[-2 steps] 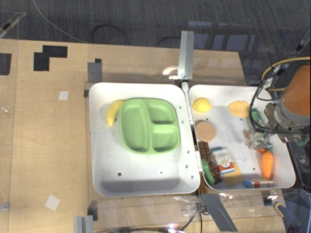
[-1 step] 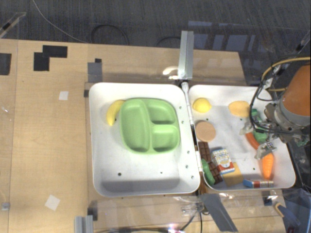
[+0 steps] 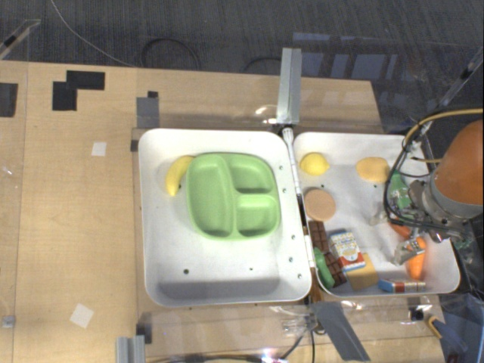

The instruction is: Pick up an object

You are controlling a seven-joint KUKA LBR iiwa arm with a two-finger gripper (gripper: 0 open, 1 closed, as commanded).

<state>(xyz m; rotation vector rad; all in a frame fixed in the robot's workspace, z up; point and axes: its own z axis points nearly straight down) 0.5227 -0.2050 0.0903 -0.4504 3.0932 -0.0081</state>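
The arm (image 3: 457, 176) reaches in from the right and hangs low over the right side of the right bin (image 3: 344, 144). Its pincer (image 3: 412, 237) is down among the cables there, just above an orange object (image 3: 415, 263) that looks like a carrot; how wide the pincer stands, and if it has anything, I cannot tell.

The things to choose from lie mostly in this bin: a yellow lemon (image 3: 314, 163) and a pale yellow round piece (image 3: 372, 169) at the far side, a tan disc (image 3: 319, 203) near the left wall, and a small carton (image 3: 346, 249), a chocolate bar (image 3: 324, 246) and a marker (image 3: 401, 285) crowded at the near edge. In the left bin (image 3: 212, 290) a banana (image 3: 177, 174) touches a green divided plate (image 3: 231, 195).

In my judgement the orange object is the best target, because it is nearest. To do it well, the pincer should come straight down over its middle, with the fingers across its narrow width, away from the bin wall, and lift slowly.
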